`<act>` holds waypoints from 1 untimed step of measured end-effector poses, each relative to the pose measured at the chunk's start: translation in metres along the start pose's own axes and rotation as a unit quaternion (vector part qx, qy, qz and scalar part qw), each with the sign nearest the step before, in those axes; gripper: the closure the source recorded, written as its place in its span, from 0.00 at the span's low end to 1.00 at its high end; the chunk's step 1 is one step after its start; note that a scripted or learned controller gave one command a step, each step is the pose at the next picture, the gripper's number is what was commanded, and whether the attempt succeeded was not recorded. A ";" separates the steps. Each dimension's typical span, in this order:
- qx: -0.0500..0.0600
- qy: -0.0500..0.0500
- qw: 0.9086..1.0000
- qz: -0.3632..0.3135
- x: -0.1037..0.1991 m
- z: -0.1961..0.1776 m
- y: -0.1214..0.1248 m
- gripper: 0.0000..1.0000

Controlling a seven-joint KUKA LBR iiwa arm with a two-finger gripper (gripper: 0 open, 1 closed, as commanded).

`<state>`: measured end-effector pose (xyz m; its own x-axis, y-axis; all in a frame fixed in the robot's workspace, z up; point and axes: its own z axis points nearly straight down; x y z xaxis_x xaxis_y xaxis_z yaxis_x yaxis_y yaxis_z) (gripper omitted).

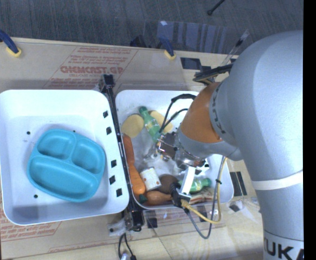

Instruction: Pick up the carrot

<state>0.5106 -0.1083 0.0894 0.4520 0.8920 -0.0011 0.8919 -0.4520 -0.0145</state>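
Note:
The carrot is long and orange and lies along the left wall of the right bin, pointing toward the near edge. My gripper is low over the middle of that bin, a short way right of the carrot and apart from it. The arm's orange band and grey wrist cover the bin's right half.
Around the gripper lie a green bottle, a yellow round piece, a white block, a dark brown item and an orange-brown piece. A green item sits at the right. The left bin holds a blue divided tray.

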 end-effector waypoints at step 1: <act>-0.005 0.000 0.996 -0.090 0.084 -0.105 0.020 0.00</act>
<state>0.5675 -0.0433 0.1936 0.2848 0.9586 0.0013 0.9586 -0.2848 -0.0046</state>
